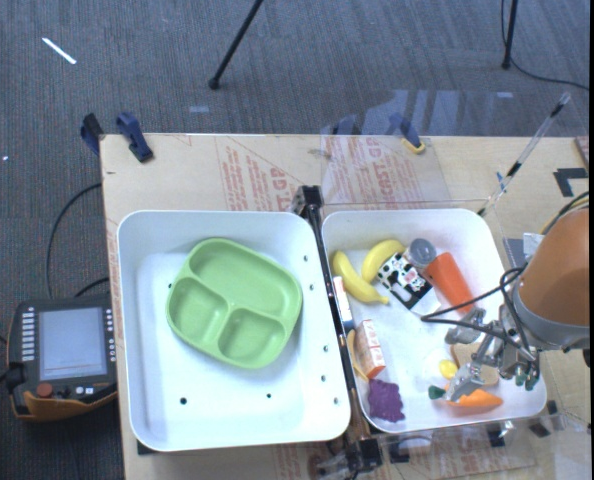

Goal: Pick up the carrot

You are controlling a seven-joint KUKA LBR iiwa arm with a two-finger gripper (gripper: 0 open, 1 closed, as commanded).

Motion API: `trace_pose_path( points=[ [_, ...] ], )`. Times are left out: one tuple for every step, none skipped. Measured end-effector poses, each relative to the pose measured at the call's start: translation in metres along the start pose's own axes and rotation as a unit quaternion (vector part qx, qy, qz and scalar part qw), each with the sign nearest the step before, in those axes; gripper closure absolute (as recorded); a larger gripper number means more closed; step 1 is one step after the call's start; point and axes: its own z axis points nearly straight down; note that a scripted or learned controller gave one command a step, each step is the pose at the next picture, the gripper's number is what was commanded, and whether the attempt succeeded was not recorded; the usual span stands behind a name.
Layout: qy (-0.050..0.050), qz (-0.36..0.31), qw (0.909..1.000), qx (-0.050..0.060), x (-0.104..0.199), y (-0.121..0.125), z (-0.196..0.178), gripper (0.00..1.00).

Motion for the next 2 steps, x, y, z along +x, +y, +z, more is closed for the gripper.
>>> trace_pose_path(
  points=[
    [0.002,-0.001,1.0,0.0,0.0126,0.0299,0.0272,0.0],
    [0.004,0.001,1.0,-0.001,0.0122,0.0301,0.0191,1.0]
  ],
)
